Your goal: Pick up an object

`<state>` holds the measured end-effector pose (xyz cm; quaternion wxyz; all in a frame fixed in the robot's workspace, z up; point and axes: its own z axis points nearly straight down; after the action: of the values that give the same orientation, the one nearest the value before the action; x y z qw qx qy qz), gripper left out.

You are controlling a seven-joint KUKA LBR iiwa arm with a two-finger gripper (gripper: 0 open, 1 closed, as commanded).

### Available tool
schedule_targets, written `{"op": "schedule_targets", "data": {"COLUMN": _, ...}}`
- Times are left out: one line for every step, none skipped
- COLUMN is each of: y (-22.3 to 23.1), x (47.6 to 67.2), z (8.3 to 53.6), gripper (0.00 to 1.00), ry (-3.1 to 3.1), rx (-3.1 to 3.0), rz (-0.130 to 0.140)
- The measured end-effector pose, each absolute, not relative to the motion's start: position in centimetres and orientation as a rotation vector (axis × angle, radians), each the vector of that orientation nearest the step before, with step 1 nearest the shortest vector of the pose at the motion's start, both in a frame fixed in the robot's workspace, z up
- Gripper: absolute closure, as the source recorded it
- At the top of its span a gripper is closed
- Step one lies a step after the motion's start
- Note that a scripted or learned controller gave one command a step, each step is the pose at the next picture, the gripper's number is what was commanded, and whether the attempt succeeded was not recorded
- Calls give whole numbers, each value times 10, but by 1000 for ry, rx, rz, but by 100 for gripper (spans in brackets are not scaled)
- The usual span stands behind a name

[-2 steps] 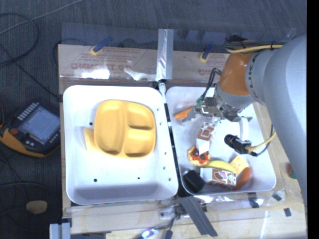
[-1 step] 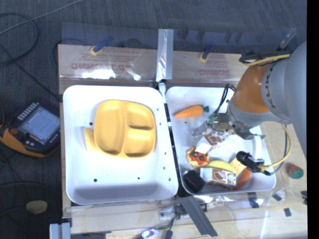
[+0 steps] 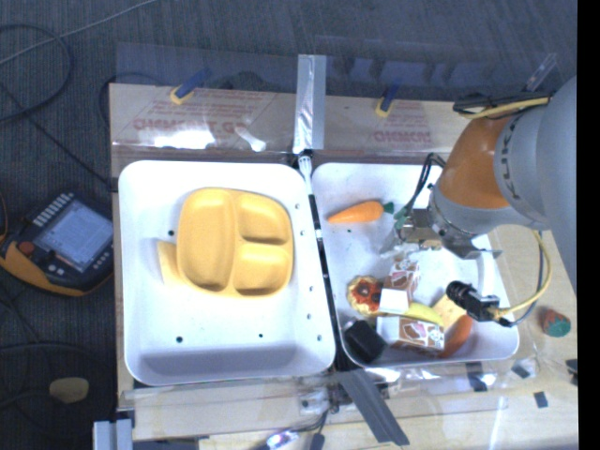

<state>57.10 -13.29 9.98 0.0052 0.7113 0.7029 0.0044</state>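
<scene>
**Arm lowered into the right bin beside the carrot**

Two white bins are seen side by side on the bench. The left bin [image 3: 141, 345] is occupied by a yellow divided tray [image 3: 234, 240], which lies near its centre with a pale yellow piece [image 3: 167, 259] showing just beyond its 9 o'clock edge.

The arm [image 3: 487, 172] is reached in from 3 o'clock, and the gripper [image 3: 412, 228] is placed low over the upper middle of the right bin [image 3: 366, 178]. Whether it is wide or narrow cannot be told, and nothing is seen held by it.

An orange carrot [image 3: 356, 213] is found at about 9 o'clock from the gripper, close by but apart from it, near the wall shared by the bins. A heap of things is gathered toward 6 o'clock from the gripper: a small printed packet [image 3: 402, 275], a round red-and-yellow item [image 3: 365, 294], a banana [image 3: 422, 313], a brown-red item [image 3: 457, 334] and a black cup-like thing [image 3: 362, 343] at the bin's lower left corner.

A handheld control pendant [image 3: 61, 242] is laid on the floor at 9 o'clock from the bench.
</scene>
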Motion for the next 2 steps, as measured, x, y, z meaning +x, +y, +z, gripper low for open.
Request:
{"op": "schedule_targets", "data": {"y": -133, "x": 571, "z": 100, "gripper": 0, "ry": 2201, "rx": 2227, "rz": 14}}
{"op": "schedule_targets", "data": {"y": -150, "x": 498, "z": 91, "gripper": 0, "ry": 2291, "rx": 2127, "rz": 13}}
